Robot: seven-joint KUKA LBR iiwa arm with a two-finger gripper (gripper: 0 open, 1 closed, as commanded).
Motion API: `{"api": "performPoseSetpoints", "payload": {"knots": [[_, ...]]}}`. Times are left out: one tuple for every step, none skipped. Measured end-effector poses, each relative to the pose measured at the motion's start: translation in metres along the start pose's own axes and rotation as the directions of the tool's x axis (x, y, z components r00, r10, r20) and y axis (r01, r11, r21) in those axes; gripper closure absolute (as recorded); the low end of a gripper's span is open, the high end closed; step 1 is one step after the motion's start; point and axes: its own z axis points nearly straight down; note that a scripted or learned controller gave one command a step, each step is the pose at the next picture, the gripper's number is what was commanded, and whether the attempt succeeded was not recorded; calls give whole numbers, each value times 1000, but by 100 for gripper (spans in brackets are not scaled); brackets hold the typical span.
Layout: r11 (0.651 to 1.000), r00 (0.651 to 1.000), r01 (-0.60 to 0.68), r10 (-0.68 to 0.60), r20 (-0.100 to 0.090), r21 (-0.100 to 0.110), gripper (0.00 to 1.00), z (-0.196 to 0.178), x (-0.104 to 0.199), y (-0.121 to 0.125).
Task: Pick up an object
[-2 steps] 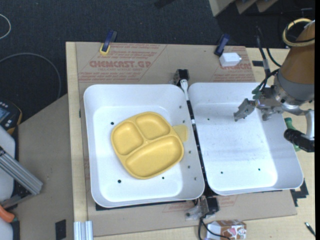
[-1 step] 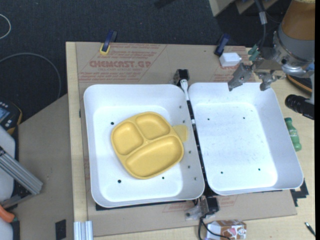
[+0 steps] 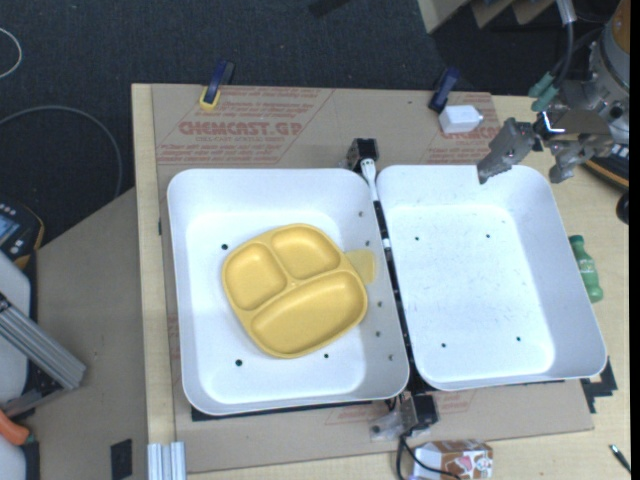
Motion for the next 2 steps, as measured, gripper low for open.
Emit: {"api": "performPoseSetpoints", "payload": {"knots": [[1000,1000,1,-1,0,3,0,-64,64,-37],[1000,1000,-4,4,1,4,100,-72,62,-35]]}}
